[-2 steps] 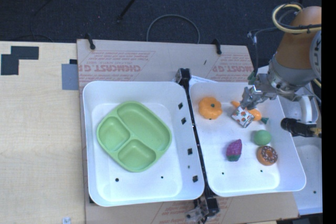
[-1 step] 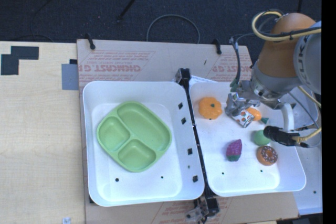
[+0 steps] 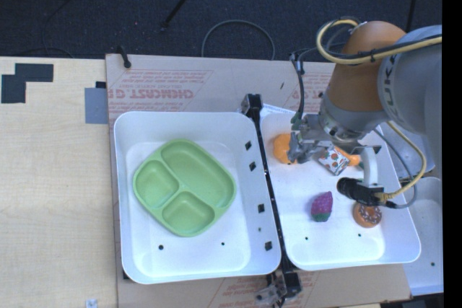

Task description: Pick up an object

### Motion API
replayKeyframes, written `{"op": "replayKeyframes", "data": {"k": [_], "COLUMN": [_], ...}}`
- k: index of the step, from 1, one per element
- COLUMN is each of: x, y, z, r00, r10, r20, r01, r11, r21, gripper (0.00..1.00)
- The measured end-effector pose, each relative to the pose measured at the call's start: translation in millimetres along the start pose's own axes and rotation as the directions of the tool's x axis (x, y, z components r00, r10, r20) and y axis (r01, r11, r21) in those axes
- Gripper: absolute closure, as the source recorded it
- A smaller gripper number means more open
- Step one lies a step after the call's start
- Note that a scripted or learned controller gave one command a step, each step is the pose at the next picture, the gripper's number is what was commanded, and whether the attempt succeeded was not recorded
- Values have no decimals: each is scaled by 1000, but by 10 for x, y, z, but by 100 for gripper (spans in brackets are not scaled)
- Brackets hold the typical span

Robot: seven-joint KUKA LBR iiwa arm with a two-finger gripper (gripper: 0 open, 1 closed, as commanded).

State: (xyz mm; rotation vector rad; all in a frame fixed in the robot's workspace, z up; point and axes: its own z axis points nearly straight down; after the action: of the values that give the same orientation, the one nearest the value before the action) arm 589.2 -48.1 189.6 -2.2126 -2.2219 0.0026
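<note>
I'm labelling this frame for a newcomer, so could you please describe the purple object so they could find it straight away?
Look in the right-hand white bin, where the arm reaches in. Near the middle of its floor lies the small purple object, lumpy with a green patch. It lies apart from the others, left of the round brown piece, and is the sole purple item.

Arm (image 3: 375, 76) low, tool (image 3: 299, 149) downward

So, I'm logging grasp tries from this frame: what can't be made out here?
- Gripper: the wrist hides its fingertips, so open or shut is unclear.
- Orange object: partly covered by the gripper; contact unclear.
- Patterned packet: arm overlaps it, print too small.
</note>
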Motion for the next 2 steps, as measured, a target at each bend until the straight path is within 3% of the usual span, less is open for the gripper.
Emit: {"op": "replayKeyframes", "data": {"k": [2], "x": [896], "y": [-104], "z": [-12], "r00": [1000], "r10": [0], "r20": [1], "r01": [0], "r11": [1000], "r21": [0], "gripper": [100]}}
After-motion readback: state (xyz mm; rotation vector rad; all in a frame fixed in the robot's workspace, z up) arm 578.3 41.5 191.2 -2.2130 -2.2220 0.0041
